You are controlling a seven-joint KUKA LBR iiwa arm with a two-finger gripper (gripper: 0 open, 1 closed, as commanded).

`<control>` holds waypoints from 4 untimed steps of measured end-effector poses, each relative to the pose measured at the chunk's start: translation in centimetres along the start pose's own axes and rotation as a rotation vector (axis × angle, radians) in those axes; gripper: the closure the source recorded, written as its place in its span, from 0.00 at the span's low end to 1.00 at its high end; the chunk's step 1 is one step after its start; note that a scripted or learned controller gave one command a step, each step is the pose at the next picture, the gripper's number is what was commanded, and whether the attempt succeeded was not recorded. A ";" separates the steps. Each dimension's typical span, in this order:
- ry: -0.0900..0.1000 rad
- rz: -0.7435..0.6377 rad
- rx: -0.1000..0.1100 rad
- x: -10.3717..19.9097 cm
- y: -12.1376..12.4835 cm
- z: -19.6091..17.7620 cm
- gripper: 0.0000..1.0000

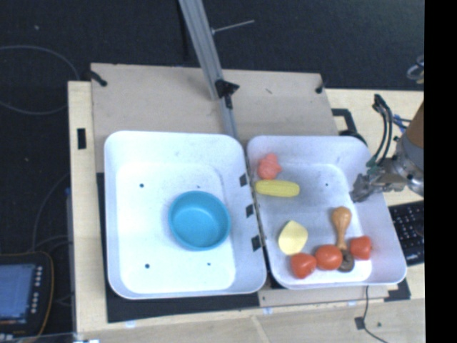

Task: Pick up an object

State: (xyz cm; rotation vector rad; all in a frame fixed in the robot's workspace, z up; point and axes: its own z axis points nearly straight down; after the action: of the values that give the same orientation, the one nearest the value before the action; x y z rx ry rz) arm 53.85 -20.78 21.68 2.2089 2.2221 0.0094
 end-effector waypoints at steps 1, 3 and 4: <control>0.000 -0.001 0.004 -0.1 0.2 -4.3 1.00; 0.003 -0.004 0.010 11.0 2.6 -4.5 1.00; 0.003 -0.003 0.008 16.5 4.4 -5.0 1.00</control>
State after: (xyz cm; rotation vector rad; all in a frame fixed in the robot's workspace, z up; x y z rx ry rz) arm 58.06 -4.24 26.72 2.2111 2.2315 0.0040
